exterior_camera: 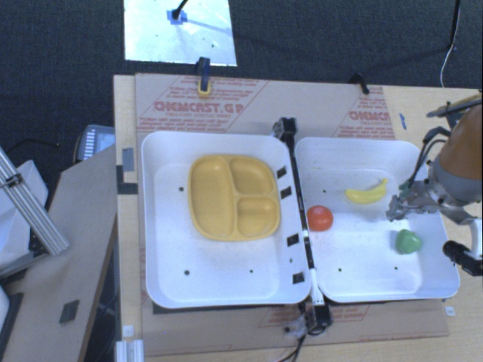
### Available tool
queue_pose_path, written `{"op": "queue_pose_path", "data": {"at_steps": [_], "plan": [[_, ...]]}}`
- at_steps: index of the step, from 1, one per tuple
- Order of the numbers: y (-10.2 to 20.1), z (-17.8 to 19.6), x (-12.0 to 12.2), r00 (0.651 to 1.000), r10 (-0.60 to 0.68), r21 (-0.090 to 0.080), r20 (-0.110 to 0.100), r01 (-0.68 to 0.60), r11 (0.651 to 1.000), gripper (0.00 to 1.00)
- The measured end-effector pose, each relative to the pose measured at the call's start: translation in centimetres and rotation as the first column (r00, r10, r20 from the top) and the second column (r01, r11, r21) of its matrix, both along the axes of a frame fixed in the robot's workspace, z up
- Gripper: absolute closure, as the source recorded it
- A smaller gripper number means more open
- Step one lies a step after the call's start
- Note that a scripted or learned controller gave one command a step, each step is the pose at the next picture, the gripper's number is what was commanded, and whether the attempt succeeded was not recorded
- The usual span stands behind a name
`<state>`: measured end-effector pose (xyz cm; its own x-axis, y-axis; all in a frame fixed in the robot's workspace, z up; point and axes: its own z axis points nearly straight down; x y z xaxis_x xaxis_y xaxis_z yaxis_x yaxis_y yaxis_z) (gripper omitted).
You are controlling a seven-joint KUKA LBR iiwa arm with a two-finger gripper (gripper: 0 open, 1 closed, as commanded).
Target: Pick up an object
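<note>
Reaching in from the right edge, arm [460,164] low over the right bin [362,277], orange band above the wrist, wrist angled down and leftward. Gripper [398,210] sits at the bin's right side, tip close to the floor; too small and blurred to read, so cannot tell whether the fingers are spread or closed, and nothing visibly between them.

Nearest object: green piece [408,241], roundish, just below and right of the gripper tip, close but seemingly apart. No clear long axis.

Red-orange ball [320,218] against the bin's left wall, well apart from the gripper.

Further back: banana [367,193], long axis running left to right, right end tilted up toward the far wall, slight curve. Lies just left of the gripper, not touching.

Left bin [166,277] holds a yellow divided tray [232,196], flat, three compartments.
</note>
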<state>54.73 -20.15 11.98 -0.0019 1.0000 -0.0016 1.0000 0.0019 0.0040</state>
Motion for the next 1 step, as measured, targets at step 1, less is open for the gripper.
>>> {"op": "queue_pose_path", "data": {"at_steps": [1], "plan": [[0.35,6.37,0.00,1.000,0.002,-0.001,0.003,-0.002,1.000,1.00]]}}
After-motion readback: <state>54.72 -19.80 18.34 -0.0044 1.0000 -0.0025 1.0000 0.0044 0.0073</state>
